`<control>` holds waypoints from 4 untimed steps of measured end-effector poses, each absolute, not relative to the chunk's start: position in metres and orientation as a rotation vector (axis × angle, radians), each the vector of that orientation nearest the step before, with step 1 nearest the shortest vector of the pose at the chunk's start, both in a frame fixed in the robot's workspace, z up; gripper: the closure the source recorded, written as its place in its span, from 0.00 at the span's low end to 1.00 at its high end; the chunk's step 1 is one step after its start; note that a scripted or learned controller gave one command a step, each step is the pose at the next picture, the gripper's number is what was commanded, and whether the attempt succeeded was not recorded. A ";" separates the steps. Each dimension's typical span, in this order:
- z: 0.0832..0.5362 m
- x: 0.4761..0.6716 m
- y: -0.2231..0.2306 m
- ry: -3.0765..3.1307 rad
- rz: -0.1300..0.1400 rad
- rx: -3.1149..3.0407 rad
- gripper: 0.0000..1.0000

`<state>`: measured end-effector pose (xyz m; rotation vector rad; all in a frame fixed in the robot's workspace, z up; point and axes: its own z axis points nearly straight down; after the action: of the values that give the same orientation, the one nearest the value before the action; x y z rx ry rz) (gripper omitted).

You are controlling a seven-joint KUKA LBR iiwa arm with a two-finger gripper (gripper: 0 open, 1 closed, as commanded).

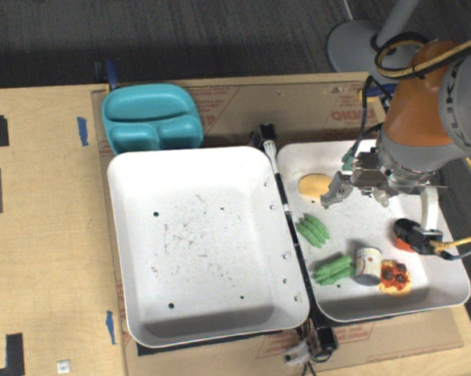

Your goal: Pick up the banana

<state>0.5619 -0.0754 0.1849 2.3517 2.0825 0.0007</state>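
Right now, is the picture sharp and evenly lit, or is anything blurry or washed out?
In the camera view the light is fairly even; the white bins look bright, a bit washed out. The yellow banana and the small toys look soft, their detail hard to read. A dark shadow runs along the left bin's lower edge.

One fixed cam is sitting above the bench, looking down at a slant, far enough back to be taking in both bins w/ bench margin all round. The gripper [338, 190] is coming in from frame right, over the right bin [456, 288]. Rel. to the jaws, the left bin [134, 230] is lying out toward frame left, the teal tray [152, 117] up and further left, nr the far bench edge. Dark floor is running along the top.
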 end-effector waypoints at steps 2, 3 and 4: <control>0.185 0.479 0.044 2.752 0.000 1.519 0.00; 0.126 0.482 0.093 2.662 0.003 1.651 0.00; 0.122 0.486 0.102 2.549 0.016 1.799 0.00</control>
<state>0.4860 0.1022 0.1225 1.7994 2.5486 0.0161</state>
